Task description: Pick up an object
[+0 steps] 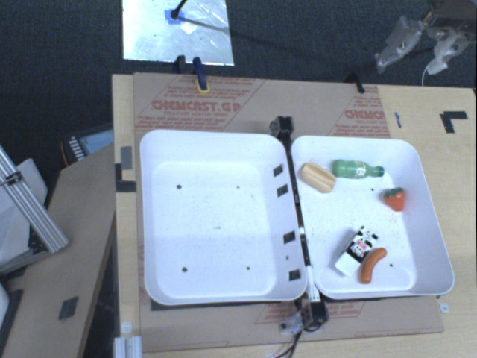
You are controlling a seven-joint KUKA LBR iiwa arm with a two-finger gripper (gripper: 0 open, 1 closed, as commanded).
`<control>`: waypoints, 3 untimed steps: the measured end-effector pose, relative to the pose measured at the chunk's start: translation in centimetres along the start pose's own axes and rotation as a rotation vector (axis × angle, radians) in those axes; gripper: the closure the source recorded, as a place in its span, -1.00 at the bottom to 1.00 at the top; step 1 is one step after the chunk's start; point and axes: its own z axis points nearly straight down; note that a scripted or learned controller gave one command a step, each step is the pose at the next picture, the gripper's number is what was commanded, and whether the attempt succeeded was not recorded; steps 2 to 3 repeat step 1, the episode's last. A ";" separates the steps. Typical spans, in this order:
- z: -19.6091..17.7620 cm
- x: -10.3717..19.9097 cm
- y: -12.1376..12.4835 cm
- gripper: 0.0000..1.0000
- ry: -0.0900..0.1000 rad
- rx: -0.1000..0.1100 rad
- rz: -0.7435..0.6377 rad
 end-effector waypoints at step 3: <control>0.0 0.0 0.0 -1.00 0.000 0.000 0.000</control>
